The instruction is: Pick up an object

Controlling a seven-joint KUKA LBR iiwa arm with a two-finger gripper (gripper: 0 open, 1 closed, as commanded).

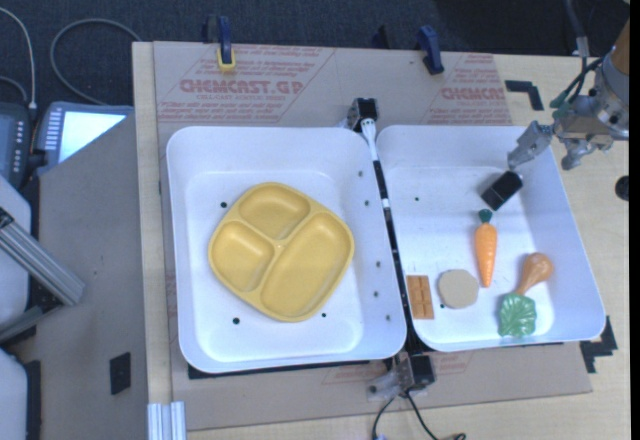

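Your jaws hang over the far right corner of the right bin (440,178), about level with its rim. From this angle you cannot tell how far apart they stand, and none of the bin's items touches them.

Nearest to them is the carrot (486,250). It lies lengthwise in the middle of that bin, with its green top pointing toward the far wall. Just to its right, a tan drumstick-shaped piece (533,272) lies tilted, apart from the carrot. Below the drumstick, a green leafy piece (517,315) sits near the bin's front right corner. Left of the carrot's tip lies a round beige disc (458,289). An orange-brown wafer (420,296) lies just beside it, close to the bin's left wall.

Across the divide, the left bin (200,168) holds a yellow divided plate (282,250), lying flat near its middle and well apart from the jaws. Both bins rest on a printed brown sheet (300,83) on the counter. Two blue clamps (224,33) hold the sheet's far edge.
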